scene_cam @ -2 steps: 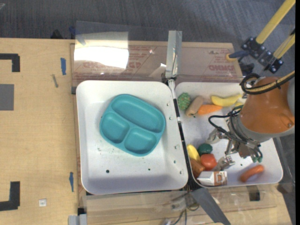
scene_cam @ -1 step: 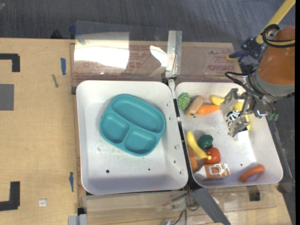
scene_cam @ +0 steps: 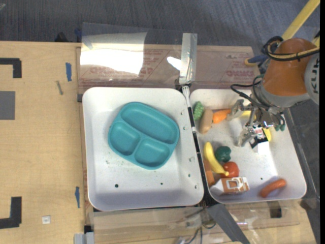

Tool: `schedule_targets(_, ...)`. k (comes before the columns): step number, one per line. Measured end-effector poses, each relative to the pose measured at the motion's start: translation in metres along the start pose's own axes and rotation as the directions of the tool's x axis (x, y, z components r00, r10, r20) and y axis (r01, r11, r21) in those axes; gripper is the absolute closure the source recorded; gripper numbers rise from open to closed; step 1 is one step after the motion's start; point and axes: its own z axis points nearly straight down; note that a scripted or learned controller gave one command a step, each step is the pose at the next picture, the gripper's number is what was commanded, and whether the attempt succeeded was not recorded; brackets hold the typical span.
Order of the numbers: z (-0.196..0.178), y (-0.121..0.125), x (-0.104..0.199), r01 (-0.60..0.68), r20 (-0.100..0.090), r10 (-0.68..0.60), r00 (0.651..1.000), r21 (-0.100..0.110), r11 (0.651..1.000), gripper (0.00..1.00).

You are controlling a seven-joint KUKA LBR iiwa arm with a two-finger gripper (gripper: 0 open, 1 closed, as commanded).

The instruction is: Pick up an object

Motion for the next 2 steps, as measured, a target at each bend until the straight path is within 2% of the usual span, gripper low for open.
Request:
schedule_targets(1,-0.001,0.04,0.093,0.087,-0.005,-0.087,0.996,-0.003,0.996,0.0)
schedule_targets(2,-0.118,0.069,-0.028,0.26,0.008,-0.26,0.965,0.0,0.966,0.0)
